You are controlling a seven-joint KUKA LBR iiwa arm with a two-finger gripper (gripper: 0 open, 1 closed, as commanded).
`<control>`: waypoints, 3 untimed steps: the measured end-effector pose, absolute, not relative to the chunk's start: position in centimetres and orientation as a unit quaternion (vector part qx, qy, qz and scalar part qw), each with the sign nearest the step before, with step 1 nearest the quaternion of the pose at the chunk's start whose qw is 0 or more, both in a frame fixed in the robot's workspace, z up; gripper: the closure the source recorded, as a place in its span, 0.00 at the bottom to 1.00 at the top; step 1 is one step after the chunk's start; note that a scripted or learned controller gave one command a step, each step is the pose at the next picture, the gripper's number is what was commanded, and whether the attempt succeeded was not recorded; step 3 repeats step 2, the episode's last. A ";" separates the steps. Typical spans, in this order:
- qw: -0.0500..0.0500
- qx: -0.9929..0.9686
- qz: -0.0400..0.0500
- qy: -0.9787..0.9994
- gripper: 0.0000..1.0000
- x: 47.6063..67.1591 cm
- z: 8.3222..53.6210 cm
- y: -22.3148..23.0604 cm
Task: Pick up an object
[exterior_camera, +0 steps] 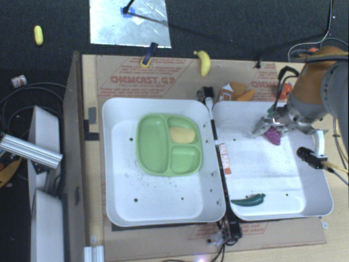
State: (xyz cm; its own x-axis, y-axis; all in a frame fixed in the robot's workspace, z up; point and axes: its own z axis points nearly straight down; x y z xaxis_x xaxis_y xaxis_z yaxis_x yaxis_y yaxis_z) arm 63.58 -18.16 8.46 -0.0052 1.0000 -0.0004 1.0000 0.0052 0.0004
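My gripper [266, 126] hangs over the upper right part of the right bin [240, 162], reaching in from the right. A small purple object [274, 137] lies right at its tip, touching or just under it; whether it is gripped is hidden. A dark green pepper [248, 200] lies near the right bin's front edge. In the left bin [117, 162] sits a green divided plate [155, 146] with a yellow piece [182, 135] in its upper right compartment.
A banana [204, 63] lies on the cardboard behind the bins, and an orange object [240, 94] sits just beyond the right bin's back rim. A black divider strip [217, 152] runs between the bins. White bin floor spreads left of the gripper.
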 end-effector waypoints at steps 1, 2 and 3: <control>0.002 0.705 0.002 0.710 1.00 63.8 9.6 -18.2; 0.003 0.703 0.003 0.711 1.00 65.3 16.0 -10.0; 0.003 0.703 0.003 0.711 1.00 65.3 16.0 -10.0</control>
